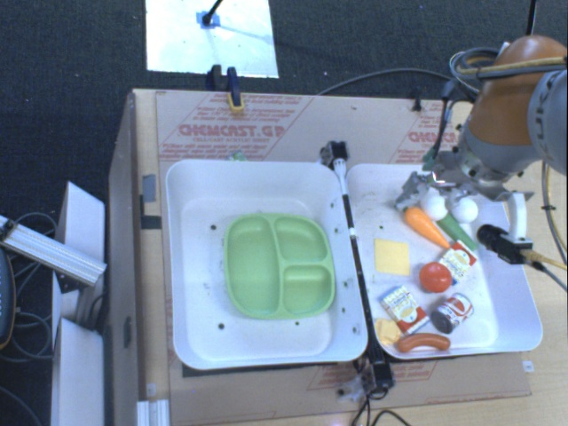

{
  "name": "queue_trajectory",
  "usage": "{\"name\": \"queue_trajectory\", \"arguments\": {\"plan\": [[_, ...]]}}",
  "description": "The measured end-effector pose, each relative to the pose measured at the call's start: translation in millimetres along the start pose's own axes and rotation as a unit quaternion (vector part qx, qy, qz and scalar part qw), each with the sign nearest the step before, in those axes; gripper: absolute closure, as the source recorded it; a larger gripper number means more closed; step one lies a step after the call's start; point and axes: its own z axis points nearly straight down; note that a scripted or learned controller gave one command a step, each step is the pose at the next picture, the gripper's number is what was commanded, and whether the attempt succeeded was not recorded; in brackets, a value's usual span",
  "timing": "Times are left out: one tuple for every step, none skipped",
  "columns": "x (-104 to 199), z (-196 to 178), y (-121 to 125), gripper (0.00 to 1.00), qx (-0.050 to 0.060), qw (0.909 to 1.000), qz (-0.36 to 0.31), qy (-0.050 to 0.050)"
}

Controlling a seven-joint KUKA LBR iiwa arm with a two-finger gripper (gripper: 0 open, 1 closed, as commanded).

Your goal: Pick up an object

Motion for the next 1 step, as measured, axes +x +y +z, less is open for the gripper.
{"name": "queue_trajectory", "arguments": {"plan": [[-35.7, 112.6, 32.4, 0.0, 0.0, 1.0, 0.002, 0.0]]}}
